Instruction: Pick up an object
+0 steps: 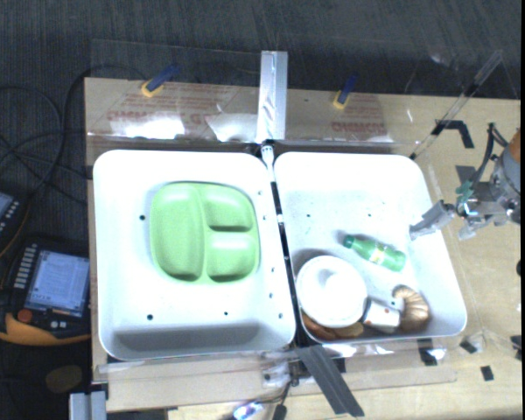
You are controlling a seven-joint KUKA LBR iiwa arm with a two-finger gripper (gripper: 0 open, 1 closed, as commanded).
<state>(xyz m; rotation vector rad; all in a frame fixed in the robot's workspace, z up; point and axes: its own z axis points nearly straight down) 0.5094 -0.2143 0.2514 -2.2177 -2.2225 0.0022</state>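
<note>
Robotics lab, wooden bench (490,339), taped white bins (122,182), teach pendant (48,287), floor cables (26,138)

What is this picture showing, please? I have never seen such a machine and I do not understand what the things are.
One camera looks down at a slant on a bench with two shallow white bins. The left bin holds a green divided plate. The right bin holds a small green bottle, a white round bowl and a brown object near its lower edge. A robot arm comes in from the right; its pincer is beside the right bin's rim, above the bench. Nothing is seen between its fingers.
</note>
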